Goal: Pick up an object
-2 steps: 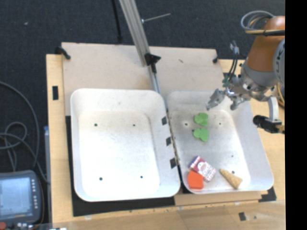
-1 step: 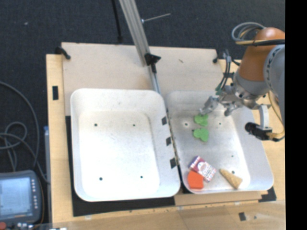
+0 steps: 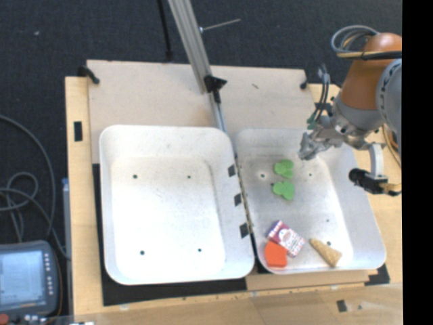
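Over the upper part of the right-hand bin, toward the frame's right side, my gripper hangs just above the white floor, and I cannot tell how it is set from this angle. Just below and left of it lie two green pieces, one above the other and almost touching, nothing of them in my grasp. Down at the bin's lower edge sit an orange block, a red-and-white packet against it, and a tan wedge to their right.
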Robot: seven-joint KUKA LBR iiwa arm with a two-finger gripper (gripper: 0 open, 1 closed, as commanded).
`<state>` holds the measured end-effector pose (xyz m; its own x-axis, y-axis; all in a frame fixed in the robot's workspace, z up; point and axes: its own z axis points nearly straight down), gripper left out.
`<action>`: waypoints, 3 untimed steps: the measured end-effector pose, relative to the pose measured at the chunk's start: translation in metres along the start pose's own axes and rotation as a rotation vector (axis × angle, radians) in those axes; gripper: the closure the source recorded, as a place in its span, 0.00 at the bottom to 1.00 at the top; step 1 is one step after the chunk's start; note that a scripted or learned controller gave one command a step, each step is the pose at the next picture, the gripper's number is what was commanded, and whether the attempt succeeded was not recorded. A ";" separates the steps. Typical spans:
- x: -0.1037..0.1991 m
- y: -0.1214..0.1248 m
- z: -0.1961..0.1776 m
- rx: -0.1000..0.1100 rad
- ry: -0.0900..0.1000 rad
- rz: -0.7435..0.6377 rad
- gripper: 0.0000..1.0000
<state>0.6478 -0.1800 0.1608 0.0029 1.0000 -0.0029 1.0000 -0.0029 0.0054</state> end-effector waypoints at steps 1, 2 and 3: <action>-0.001 0.003 -0.044 -0.001 0.001 -0.004 1.00; 0.000 0.009 -0.090 -0.002 0.001 -0.006 1.00; -0.001 0.010 -0.119 0.000 0.001 -0.008 1.00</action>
<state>0.6566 -0.1810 0.2801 -0.0049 1.0000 -0.0019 1.0000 0.0049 0.0053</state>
